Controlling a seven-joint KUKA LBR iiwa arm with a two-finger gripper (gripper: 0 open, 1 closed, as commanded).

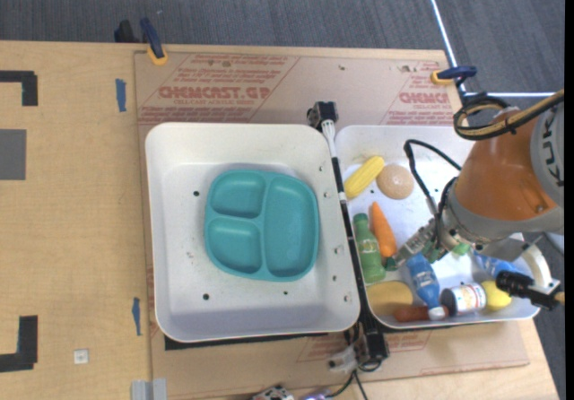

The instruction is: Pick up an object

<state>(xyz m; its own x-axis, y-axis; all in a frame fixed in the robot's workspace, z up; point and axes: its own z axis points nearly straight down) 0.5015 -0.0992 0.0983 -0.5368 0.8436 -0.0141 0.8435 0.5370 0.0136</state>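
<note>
Lying near the right bin's [421,322] front edge, a glossy blue bottle [421,280] sits beneath the gripper [434,242]; whether the pincer is wide or narrow, I cannot tell.

Fixed overhead, slanted onto bins [170,237].

Arm and wrist masking much of the right bin

The grey-and-orange arm [507,178] is running off the picture's right edge and covering the right bin's [421,140] far side, while the claw [429,244] is sitting so deep among the toys that its fingers are too small and cluttered to read. A blue bottle [423,280] is lying partly under the wrist, and the counter [72,210] is being cropped at the left and bottom edges.
</note>
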